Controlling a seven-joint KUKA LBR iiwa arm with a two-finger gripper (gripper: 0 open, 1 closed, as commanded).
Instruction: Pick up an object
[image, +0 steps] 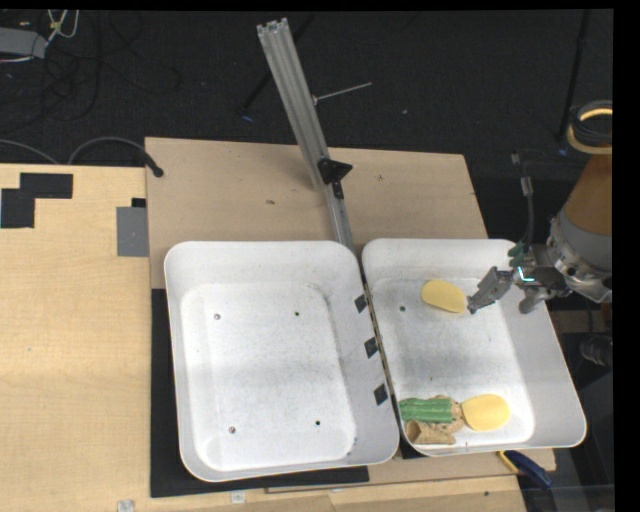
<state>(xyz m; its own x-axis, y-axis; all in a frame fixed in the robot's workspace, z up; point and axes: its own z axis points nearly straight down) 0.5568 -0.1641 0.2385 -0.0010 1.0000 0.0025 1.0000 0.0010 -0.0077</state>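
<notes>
While hanging over the right bin, pincer open — 1 finger beside yellow piece.

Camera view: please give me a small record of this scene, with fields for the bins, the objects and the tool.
left bin: shallow, white, no objects seen in it
right bin: shallow, white, holds all the objects
upper object: yellow piece, near the top of the right bin
lower objects: green piece, tan piece, second yellow piece, together at the near edge
tool: over the right bin, just right of the upper yellow piece
held: nothing seen
</notes>
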